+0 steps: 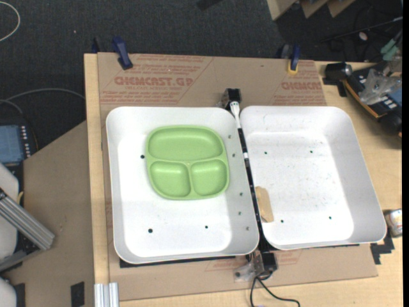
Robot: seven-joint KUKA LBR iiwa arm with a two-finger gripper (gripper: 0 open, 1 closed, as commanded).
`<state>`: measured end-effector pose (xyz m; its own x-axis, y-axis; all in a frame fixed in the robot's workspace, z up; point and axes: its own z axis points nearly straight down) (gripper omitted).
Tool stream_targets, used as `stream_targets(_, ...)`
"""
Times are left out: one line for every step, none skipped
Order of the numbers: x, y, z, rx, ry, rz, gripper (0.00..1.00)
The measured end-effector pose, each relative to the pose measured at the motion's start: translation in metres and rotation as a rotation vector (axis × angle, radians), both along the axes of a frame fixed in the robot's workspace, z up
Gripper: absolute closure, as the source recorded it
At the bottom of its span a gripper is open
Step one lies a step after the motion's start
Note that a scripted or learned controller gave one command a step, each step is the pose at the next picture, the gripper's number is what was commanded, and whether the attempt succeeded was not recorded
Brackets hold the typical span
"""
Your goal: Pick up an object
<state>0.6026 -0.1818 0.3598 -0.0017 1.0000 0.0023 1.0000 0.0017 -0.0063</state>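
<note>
Your target, the green divided plate [187, 162], lies flat in the left bin [128, 235], toward its far half. It looks light, stiff and smooth, likely plastic. Pinch its raised rim or a divider between the 3 compartments.

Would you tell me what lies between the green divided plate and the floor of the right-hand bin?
In the camera view, the two bins' adjoining rims run between the green plate and the right bin, with a tan strip lying on them.
</note>
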Motion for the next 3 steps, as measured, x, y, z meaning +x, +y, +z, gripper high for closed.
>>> stream_targets(-0.055,0.024,-0.06,0.001,0.003,-0.003,1.0)
stream_targets(-0.102,0.067,-0.134,0.003,0.005,-0.001,1.0)
stream_targets(-0.124,0.165,-0.126,0.003,-0.001,0.008,1.0)
